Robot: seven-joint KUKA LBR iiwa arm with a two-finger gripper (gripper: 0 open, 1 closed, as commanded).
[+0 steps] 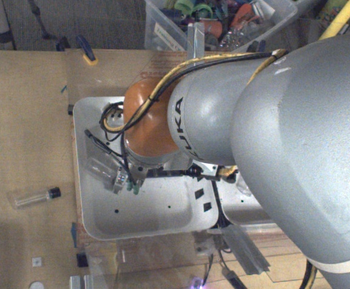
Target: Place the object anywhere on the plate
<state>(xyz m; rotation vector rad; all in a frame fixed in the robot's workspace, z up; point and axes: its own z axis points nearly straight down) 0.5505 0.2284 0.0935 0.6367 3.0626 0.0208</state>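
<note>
Reaching arm [265, 143]: grey, with an orange band, it covers most of the right side.
Bench [24, 119]: tan wood.
Left bin [156, 218]: white and shallow, the gripper hangs over it.
Box [220, 11]: clear, full of coloured things, behind the bins.
Gripper [125, 182]: low over the bin's left part; how far its tips are apart I cannot tell.
Vial [35, 196]: clear with dark cap, lying on the bench left of the bin.

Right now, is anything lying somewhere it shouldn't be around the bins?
Yes. A small clear vial with a black cap lies on its side on the wooden bench, left of the left bin and outside it. The gripper is low over that bin.
</note>
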